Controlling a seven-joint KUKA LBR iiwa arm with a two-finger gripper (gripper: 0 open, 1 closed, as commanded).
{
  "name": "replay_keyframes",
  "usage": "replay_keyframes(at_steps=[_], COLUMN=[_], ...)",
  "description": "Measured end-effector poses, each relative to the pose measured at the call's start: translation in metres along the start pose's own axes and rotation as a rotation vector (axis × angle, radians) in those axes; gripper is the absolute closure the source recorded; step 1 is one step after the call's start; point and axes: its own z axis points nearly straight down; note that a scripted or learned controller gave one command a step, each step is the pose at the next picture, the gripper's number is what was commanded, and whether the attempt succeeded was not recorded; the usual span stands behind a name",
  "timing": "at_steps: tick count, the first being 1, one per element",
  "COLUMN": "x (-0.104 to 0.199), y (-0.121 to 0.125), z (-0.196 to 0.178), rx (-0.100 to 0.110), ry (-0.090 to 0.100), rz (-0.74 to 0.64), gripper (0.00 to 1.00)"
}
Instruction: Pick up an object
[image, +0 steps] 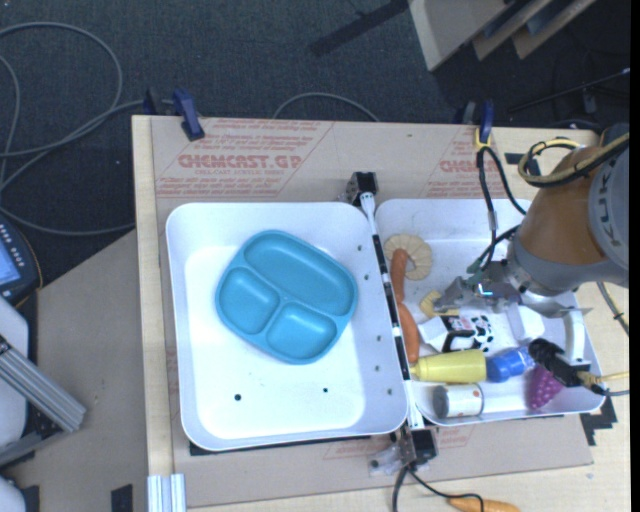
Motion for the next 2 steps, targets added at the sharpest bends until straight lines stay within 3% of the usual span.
replay_keyframes(at_steps=[1, 2], x=[0.043, -0.005], y=[-0.02, -0.024], z=[-0.001, 0.0], rx=[-0.005, 0.0], ry=[-0.008, -0.002], rz=[-0.002, 0.0], gripper=[0.0, 0.0])
